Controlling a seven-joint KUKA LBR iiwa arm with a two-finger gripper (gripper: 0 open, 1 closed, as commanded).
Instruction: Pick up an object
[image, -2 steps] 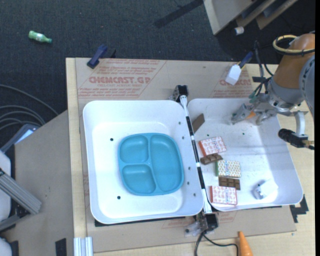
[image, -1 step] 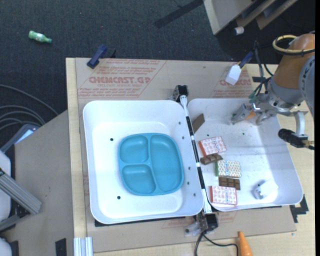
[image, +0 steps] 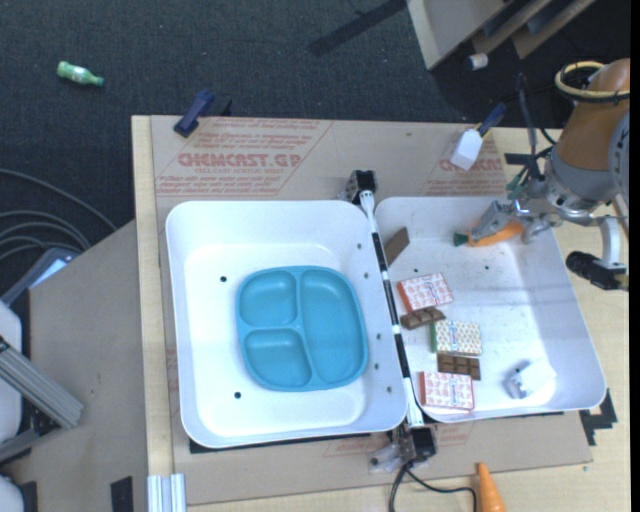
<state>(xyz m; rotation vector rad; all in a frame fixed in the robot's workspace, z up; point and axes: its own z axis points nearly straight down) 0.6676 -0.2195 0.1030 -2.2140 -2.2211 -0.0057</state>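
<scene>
My gripper (image: 513, 229) is low over the far edge of the right bin (image: 560, 300), open, with its fingers splayed. An orange toy carrot with a green end (image: 488, 237) lies on the bin floor right under and between the fingers; they are not closed on it. Further forward in the same bin lie a red-and-white packet (image: 425, 291), a brown bar (image: 421, 318), a patterned packet (image: 458, 336), a dark chocolate bar (image: 459, 365), another red-and-white packet (image: 446, 392) and a small silver piece (image: 517, 381). A brown chip (image: 397, 243) sits near the divider.
The left bin (image: 200, 260) holds a blue compartment plate (image: 300, 327). A white tag with a blue clip (image: 470, 148) lies on the board behind the right bin. Cables run beside the arm at the right.
</scene>
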